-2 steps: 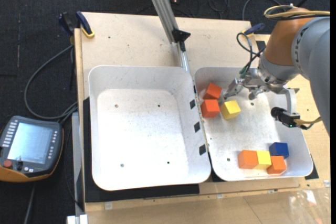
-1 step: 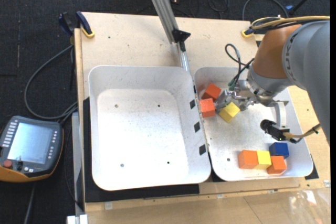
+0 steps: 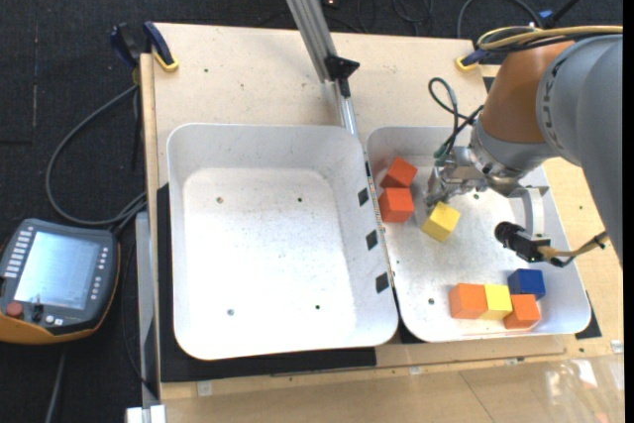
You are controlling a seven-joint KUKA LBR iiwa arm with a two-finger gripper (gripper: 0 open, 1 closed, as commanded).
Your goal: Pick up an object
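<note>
A yellow cube [image 3: 441, 221] lies tilted in the right bin [image 3: 416, 312], just below the gripper [image 3: 443, 191]; whether it is gripped, or how the tool stands, I cannot tell. Nearest, at five o'clock from it, sit an orange block [image 3: 468, 300], a yellow block [image 3: 497, 298], an orange cube [image 3: 523, 311] and a blue cube [image 3: 527, 282]. At nine to ten o'clock two orange cubes [image 3: 396, 204] touch, beyond them the left bin [image 3: 188, 243]; no writing is readable.

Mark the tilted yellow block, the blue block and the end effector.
yellow block [image 3: 441, 221], camera view, top face.
blue block [image 3: 527, 282], camera view, top face.
end effector [image 3: 437, 195], camera view, between its fingertips.
</note>
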